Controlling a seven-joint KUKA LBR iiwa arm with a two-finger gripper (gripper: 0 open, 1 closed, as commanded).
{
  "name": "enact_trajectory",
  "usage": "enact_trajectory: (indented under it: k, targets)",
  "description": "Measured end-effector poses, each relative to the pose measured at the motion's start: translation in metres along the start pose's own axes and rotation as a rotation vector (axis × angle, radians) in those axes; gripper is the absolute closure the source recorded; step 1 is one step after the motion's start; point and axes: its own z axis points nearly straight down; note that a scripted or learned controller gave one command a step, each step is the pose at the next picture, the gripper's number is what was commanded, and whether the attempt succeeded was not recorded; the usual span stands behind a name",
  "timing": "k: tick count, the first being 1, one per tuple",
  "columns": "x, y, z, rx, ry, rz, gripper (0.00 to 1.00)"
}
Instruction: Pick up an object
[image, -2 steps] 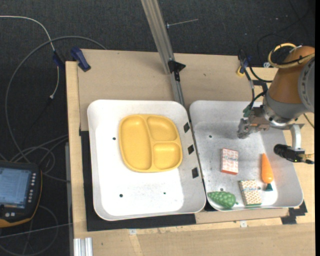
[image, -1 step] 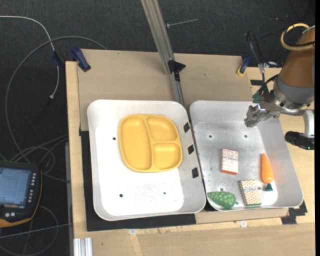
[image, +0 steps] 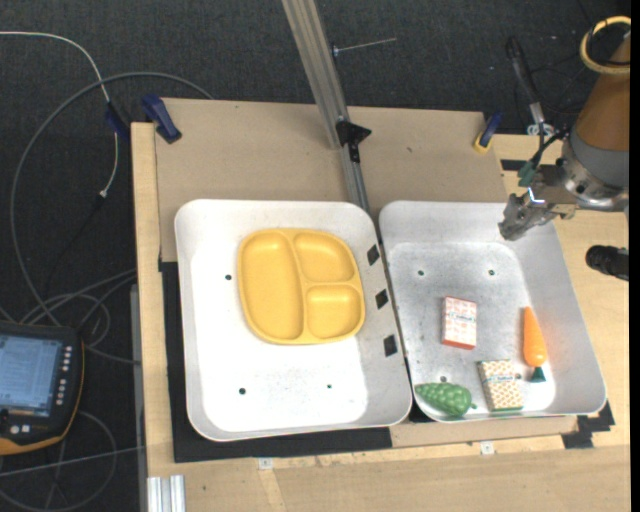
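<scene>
Gripper (image: 520, 219), finger state unclear, hovers far from the carrot (image: 534, 337); descending here risks closing on bare bin (image: 450, 240).

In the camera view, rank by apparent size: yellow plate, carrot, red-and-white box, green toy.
1. yellow plate, clearly largest.
2. red-and-white box, green toy and carrot look too alike to rank.

Divided tray (image: 300, 285) in left bin (image: 200, 350); carrot (image: 533, 338) in right bin (image: 440, 240)
</scene>
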Motion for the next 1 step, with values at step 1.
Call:
enact_trajectory:
  k: [1]
  targets:
    - [0.0003,0.0015,-0.0267,0.002,0.0,0.001,1.0]
